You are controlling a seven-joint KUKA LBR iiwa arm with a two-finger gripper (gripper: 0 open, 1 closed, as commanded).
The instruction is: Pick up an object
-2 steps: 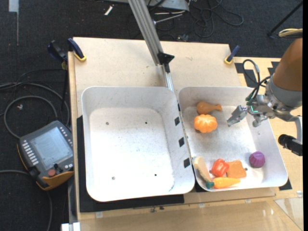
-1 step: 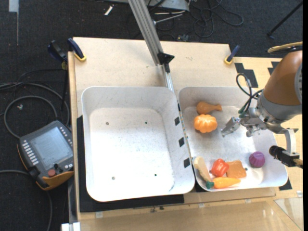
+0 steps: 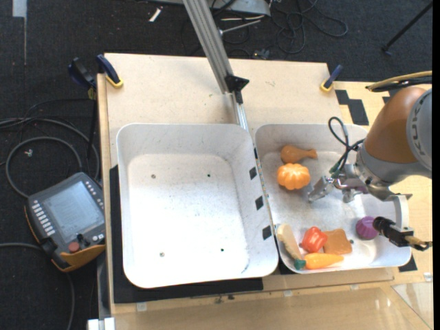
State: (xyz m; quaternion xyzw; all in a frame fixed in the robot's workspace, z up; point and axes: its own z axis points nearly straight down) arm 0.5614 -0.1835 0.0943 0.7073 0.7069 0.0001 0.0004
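A round, ribbed orange pumpkin (image 3: 293, 176) is being kept in the right bin (image 3: 269, 150), right of frame centre, with a drumstick (image 3: 297, 154) just above it. The hand (image 3: 320, 191) is being held just right of it, fingers apart, nothing between them. Low in that bin are lying a red pepper (image 3: 313, 239), a carrot (image 3: 323, 260) and a purple piece (image 3: 366, 227). The smooth white left bin (image 3: 130, 205) is being shown beside it.

A pale wooden counter (image 3: 179, 91) stands on dark carpeted floor (image 3: 48, 33). Black cables (image 3: 295, 19) trail across it, and a grey handheld control pendant (image 3: 67, 218) lies at left.
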